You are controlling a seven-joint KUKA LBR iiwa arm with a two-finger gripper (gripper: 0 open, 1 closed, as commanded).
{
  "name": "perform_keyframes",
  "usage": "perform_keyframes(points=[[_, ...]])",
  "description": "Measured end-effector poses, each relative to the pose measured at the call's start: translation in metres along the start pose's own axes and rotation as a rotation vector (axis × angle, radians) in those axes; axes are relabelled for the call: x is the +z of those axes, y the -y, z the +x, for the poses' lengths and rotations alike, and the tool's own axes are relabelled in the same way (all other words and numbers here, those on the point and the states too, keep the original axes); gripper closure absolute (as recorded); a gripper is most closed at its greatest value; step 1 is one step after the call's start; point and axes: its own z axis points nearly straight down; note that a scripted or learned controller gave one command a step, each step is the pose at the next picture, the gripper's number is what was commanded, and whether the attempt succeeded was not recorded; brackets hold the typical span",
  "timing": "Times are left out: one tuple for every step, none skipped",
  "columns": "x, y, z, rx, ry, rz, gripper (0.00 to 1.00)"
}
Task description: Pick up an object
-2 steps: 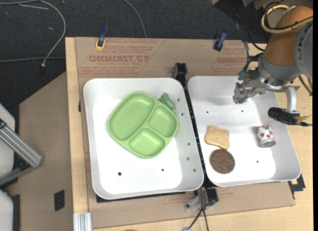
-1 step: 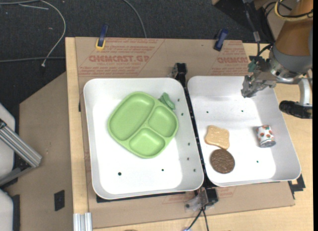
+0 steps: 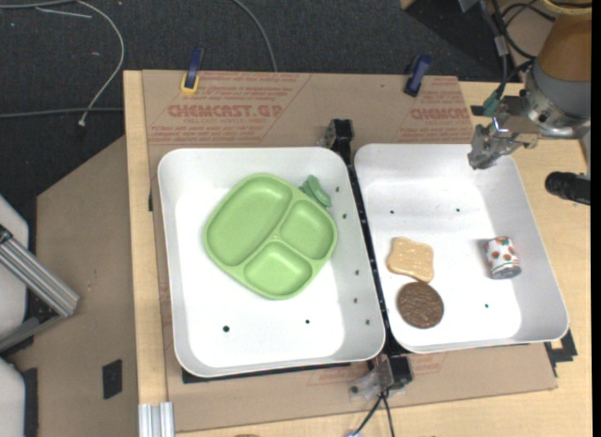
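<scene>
1. Camera view is showing your gripper (image 3: 485, 151) hanging over the far right corner of the right bin (image 3: 441, 181), close to the far rim. Nothing is sitting between its fingers; whether they are spread or pressed together, I cannot tell from this angle.
2. You are sitting in the approach step, by my judgement: no object is lifted, everything is lying flat on the bin floors.
3. Right bin is carrying three candidates: a small can (image 3: 503, 258) with red spots lying near the right edge, a tan slice of toast (image 3: 410, 258) near the left edge, and a brown round cookie (image 3: 420, 304) just beside the toast, toward the near left corner.
4. Can is lying nearest your tool, toward the near edge from it, well apart. Toast and cookie are lying further off, diagonally toward the near left.
5. Left bin (image 3: 188, 313) is holding a green divided plate (image 3: 270, 235) around its middle, with a small green item (image 3: 317, 191) touching the plate's far rim. Both are lying well apart from the tool, across the seam between bins.
6. Next move is probably calling for travelling toward the near edge until you are over the can, lining the fingers across its body, then descending.
7. Risk, as a guess: the can is looking rounded and lying on its side, so it could be rolling away under a poorly centred pinch.
</scene>
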Motion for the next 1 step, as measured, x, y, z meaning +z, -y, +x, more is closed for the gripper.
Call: perform_keyframes(points=[[-0.0246,-0.0012,-0.0001,0.0,-0.001,0.002,1.0]])
